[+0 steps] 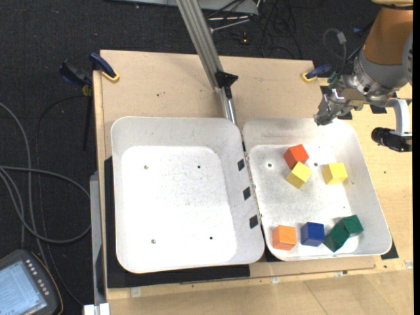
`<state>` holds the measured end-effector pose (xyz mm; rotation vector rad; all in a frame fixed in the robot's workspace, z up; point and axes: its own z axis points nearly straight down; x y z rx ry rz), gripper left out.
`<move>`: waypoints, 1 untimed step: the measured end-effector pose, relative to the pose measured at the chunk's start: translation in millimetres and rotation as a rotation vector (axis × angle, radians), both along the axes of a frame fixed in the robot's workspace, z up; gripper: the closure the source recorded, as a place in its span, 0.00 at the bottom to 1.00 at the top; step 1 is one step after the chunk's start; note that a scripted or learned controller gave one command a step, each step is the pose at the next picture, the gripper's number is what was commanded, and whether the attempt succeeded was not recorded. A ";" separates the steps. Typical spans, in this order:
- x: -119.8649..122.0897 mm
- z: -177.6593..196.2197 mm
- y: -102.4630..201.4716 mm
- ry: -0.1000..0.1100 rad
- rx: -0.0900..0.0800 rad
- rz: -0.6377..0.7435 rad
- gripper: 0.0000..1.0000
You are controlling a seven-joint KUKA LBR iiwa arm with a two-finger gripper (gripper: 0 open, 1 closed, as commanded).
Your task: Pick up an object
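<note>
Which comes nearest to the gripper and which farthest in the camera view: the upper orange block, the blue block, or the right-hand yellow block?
Measured from the gripper at the right bin's top edge:
1. Upper orange block, upper middle of the bin.
2. Right-hand yellow block, further down, toward the right.
3. Blue block, in the bottom row.

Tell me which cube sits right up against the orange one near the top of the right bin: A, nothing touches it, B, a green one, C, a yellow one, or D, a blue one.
C: the orange cube near the top of the right bin touches a yellow cube just below it.
</note>
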<state>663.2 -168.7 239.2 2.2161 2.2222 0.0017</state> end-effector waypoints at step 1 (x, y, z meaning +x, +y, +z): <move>-22.7 1.0 39.8 0.004 0.002 0.003 1.00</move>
